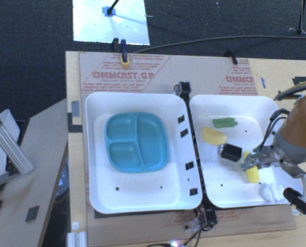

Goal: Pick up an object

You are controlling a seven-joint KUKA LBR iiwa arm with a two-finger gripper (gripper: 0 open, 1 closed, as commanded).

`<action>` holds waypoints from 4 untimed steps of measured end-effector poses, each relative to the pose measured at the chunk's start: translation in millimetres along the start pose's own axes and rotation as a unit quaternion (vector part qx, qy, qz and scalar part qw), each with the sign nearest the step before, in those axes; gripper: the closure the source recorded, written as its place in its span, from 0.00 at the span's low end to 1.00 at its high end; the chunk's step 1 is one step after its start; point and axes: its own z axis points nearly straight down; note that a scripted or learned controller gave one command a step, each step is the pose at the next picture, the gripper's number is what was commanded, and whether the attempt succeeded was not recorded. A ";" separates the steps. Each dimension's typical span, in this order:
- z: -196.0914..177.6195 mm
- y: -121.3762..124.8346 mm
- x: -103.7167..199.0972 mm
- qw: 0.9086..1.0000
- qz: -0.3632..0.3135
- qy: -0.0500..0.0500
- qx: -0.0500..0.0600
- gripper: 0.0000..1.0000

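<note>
The right bin [234,101] holds several small objects. A green piece [224,122] lies near its back, with a pale yellow piece [214,136] just in front of it. A black object [230,152] sits in the middle. A small yellow piece [252,175] and a white object [269,191] lie toward the front right. My gripper [250,161] reaches in from the right and hangs low between the black object and the small yellow piece, right over the yellow piece's upper end. Nothing shows in its grasp.
The left bin [99,109] holds a blue divided plate [137,141]. A black divider strip [190,143] runs between the two bins. The orange-banded arm [302,130] covers the right bin's right side. A clamp [123,52] stands on the bench's back edge.
</note>
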 end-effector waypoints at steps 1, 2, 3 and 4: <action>-53.7 0.5 -11.3 1.000 0.001 -0.001 -0.002 1.00; -115.9 8.7 -13.6 1.000 -0.002 -0.001 -0.002 1.00; -176.4 18.5 -17.0 1.000 -0.002 -0.001 -0.003 1.00; -161.3 25.4 32.6 1.000 -0.005 0.001 0.000 1.00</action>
